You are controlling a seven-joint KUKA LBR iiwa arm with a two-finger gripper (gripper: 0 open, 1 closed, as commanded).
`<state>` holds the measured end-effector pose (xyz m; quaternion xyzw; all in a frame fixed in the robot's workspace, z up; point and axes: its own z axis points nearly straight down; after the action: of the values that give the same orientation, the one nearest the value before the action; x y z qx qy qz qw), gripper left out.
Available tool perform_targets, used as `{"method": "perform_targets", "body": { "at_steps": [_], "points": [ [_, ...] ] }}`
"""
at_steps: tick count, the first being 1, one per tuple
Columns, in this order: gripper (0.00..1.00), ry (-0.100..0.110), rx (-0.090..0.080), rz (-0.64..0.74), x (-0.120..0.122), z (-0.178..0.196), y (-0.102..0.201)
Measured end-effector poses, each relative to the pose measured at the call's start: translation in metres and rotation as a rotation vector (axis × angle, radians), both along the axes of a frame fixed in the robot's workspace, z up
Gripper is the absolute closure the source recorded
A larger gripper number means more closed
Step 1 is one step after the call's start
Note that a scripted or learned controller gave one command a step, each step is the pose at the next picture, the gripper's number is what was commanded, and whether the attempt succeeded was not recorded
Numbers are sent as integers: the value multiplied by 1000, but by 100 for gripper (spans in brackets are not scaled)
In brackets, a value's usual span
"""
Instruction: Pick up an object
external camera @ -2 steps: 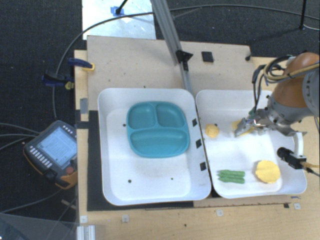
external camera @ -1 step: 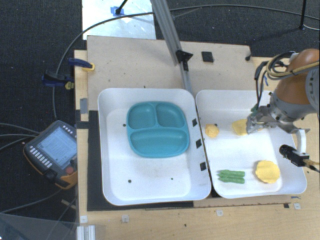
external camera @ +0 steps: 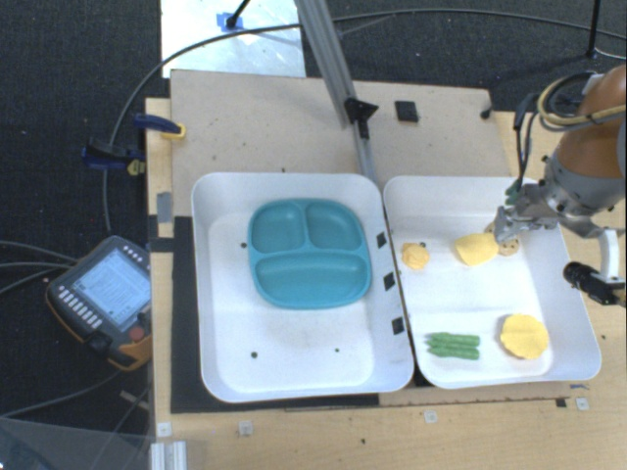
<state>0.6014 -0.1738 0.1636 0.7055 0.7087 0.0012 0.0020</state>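
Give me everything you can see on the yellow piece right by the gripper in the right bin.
The yellow piece is a small, pale yellow, rounded wedge with a matte look, like toy food. It lies flat on the floor of the right bin, in its upper half. The gripper sits at its upper right edge, very close or touching; contact cannot be confirmed. A smaller yellow-orange lump lies apart to its left. Nothing rests on it.

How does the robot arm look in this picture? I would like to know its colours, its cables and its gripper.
The arm enters from the right: an orange band, rounded, sits above a grey metallic wrist. Black and yellowish cables loop beside it near the top. The small grey gripper at its end looks blocky; finer detail is too small to tell.
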Motion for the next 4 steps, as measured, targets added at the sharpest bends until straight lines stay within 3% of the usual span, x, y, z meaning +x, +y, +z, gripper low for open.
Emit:
{"method": "perform_targets", "body": {
  "at_steps": [1,2,4],
  "points": [
    [100,-2,0,1,-4,56,8],
    [100,1,0,0,-3,67,8],
    [100,0,2,6,23,81,116]
  ]
}}
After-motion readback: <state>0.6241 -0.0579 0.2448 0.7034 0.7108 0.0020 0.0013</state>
